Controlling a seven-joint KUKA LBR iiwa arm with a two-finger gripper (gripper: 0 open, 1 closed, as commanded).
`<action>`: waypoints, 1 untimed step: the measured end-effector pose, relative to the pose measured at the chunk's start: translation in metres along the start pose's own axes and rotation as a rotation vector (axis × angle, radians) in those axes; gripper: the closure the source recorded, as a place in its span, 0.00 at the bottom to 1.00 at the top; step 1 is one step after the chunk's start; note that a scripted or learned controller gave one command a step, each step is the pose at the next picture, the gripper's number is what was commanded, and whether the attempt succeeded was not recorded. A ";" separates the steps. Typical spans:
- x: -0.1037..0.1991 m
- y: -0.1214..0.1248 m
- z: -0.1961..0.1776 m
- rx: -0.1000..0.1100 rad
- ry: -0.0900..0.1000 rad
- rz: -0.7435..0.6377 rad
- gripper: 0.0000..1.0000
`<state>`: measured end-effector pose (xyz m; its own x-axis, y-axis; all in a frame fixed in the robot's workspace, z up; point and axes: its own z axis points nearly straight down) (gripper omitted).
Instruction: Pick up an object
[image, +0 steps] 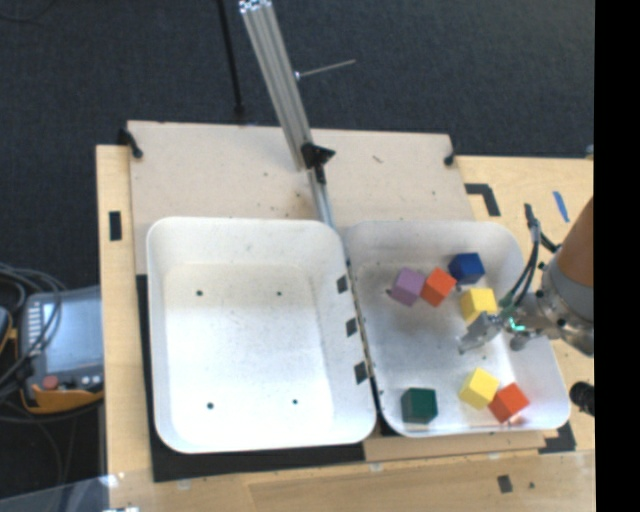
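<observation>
Dark carpet floor (450, 60); wooden bench (115, 300); aluminium rail (280, 85) slanting overhead; grey box (60, 335), cables at left.

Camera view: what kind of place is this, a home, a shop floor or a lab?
Probably a robotics lab bench: two white bins on a board, coloured blocks in the right one, an aluminium mast, cabled electronics alongside.

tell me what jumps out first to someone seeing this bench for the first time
The bright blocks scattered in the right bin catch the eye: a purple block, an orange block, a blue block and a yellow block clustered at the far end, with a green block, a second yellow block and a red block along the near edge. The pincer sits between those groups, reaching in from the right.
</observation>
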<state>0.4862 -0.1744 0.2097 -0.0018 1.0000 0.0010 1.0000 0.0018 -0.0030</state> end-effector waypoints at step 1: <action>0.000 0.001 -0.002 -0.005 -0.001 0.001 0.00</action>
<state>0.4873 -0.1740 0.2116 -0.0005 1.0000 0.0004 1.0000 0.0005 0.0022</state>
